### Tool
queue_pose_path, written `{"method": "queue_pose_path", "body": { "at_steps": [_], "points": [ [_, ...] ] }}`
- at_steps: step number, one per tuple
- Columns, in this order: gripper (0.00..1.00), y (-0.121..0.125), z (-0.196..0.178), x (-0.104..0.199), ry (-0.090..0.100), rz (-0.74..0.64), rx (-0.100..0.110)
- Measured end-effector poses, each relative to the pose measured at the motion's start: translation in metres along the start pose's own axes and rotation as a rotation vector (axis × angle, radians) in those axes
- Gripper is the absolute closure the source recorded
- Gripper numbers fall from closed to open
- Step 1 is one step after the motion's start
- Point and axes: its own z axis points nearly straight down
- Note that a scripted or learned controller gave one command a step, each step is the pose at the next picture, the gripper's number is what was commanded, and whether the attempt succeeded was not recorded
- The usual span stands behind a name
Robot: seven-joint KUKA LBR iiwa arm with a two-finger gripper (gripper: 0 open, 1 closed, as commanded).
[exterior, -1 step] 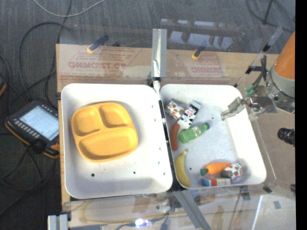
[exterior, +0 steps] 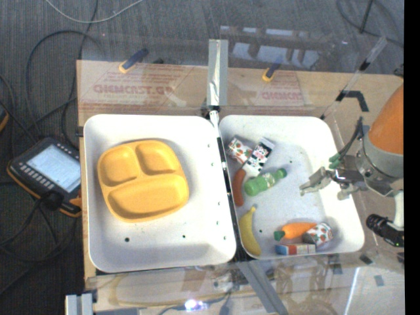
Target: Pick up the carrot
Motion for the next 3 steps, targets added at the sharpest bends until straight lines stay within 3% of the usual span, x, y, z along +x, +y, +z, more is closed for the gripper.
{"method": "queue_pose_path", "body": {
  "at_steps": [1,2,3],
  "points": [
    [0.0,-0.004,0.114,0.013,0.002,-0.104,-0.001],
    [0.0,-0.002,0.122,0.015,-0.008,-0.332,-0.014],
    [0.0,-0.001,0.036,-0.01,0.0,-0.402,-0.002]
  ]
}}
